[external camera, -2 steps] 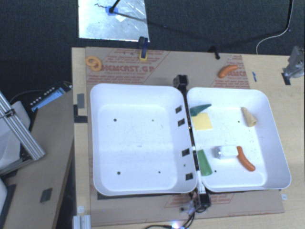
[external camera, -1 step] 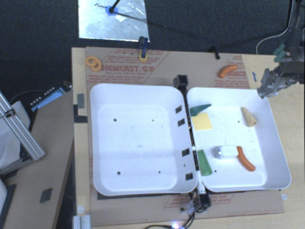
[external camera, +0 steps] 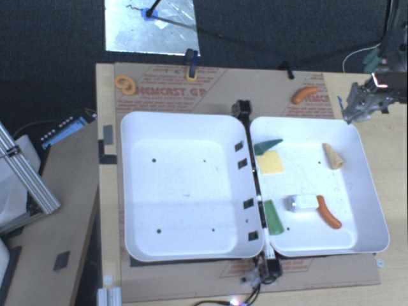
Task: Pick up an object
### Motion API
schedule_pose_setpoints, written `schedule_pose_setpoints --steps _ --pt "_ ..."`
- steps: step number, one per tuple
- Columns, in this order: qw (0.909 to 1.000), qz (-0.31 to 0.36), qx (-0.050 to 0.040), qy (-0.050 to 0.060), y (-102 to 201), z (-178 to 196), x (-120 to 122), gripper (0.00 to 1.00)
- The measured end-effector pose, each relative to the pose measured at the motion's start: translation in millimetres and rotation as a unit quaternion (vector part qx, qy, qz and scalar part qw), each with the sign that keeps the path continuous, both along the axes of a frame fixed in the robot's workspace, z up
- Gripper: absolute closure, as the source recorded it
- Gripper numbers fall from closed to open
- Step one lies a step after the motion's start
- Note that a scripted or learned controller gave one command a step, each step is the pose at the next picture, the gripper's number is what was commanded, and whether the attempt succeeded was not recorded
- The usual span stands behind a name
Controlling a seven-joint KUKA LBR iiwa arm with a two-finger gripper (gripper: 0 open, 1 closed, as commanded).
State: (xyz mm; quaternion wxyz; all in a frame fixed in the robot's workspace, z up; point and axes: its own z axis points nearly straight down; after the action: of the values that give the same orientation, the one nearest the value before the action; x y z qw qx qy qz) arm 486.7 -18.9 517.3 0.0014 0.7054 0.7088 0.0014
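Both bins (external camera: 185, 123) before me are plain white. The right bin holds a yellow square (external camera: 271, 163), two green pieces (external camera: 268, 146), an orange-red sausage (external camera: 329, 211) and a tan cone (external camera: 333, 156). My counter (external camera: 210, 85) is tan with red print.

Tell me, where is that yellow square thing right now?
The yellow square lies flat in the right bin, near its left wall, just below a dark green wedge and well above the green block.
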Motion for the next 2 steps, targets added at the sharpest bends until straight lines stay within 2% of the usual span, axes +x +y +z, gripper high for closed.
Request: schedule_pose_setpoints --steps 2 --pt "1.0000 0.000 0.0002 0.000 22.3 18.0 -0.1 1.00"
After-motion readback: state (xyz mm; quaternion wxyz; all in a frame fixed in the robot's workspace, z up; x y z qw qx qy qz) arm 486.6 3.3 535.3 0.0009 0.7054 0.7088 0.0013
